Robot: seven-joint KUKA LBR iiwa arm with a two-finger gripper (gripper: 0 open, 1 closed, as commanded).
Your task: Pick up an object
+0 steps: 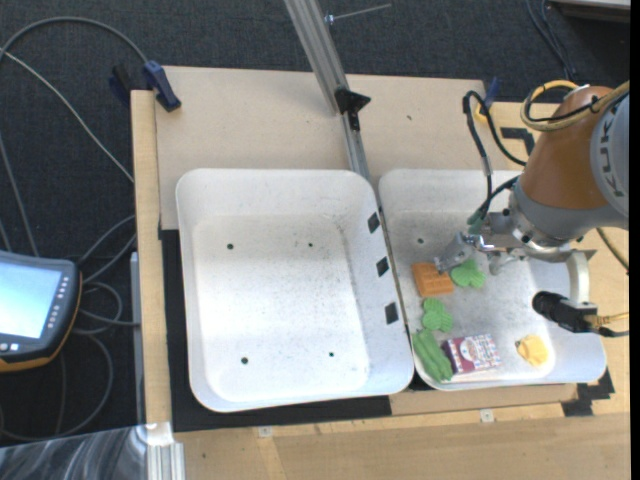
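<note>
My gripper [468, 257] hangs low over the middle of the right bin [400, 200], reaching in from the right. Directly under its tip lies a small green piece [469, 277], and an orange block [434, 281] sits just to the left of that. Nearer the front of the bin are another green piece [436, 315], a long green piece [431, 354] against the left wall, a pink and white packet [472, 354] and a small yellow item [534, 349]. Whether the gripper touches the green piece is not visible.
The left bin [200, 203] stands beside the right one, across a shared wall with black clips [381, 266]. A metal pole [318, 46] slants over the bench at the back. A tablet [30, 306] lies off the bench at the left.
</note>
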